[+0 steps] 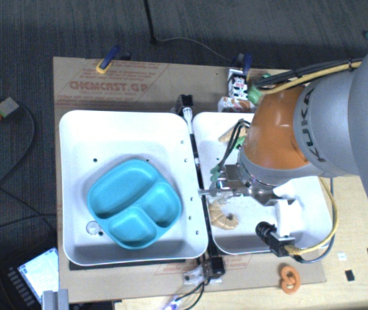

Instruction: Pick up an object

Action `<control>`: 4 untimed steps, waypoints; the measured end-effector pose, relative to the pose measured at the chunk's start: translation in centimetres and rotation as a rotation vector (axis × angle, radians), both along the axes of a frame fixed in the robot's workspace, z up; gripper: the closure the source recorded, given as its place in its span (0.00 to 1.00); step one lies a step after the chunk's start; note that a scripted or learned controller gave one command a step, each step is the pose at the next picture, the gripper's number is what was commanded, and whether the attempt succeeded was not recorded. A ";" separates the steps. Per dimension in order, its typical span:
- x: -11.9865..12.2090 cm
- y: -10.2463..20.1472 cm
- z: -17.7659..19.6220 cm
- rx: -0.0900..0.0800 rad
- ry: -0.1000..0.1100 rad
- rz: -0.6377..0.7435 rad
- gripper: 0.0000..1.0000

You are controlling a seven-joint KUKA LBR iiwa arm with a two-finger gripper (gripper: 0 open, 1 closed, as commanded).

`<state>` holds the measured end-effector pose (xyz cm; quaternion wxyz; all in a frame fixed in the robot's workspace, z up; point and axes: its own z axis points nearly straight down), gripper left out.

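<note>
Bench bins [74,173], arm [281,141] hiding end effector

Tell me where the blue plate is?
The blue plate lies in the left bin in the camera view, toward its near side, across the divider from the arm over the right bin.

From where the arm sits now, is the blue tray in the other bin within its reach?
Probably yes. The blue tray lies open in the left bin with nothing over it; the arm hangs over the right bin, so it must cross the divider first.
</note>
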<state>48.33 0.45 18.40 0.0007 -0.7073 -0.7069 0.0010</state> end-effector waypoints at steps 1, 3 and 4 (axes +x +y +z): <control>8.5 0.6 0.0 -0.001 -0.002 0.001 1.00; -0.1 10.0 -5.5 0.000 0.002 0.001 1.00; 5.0 11.8 6.7 0.000 -0.004 0.001 1.00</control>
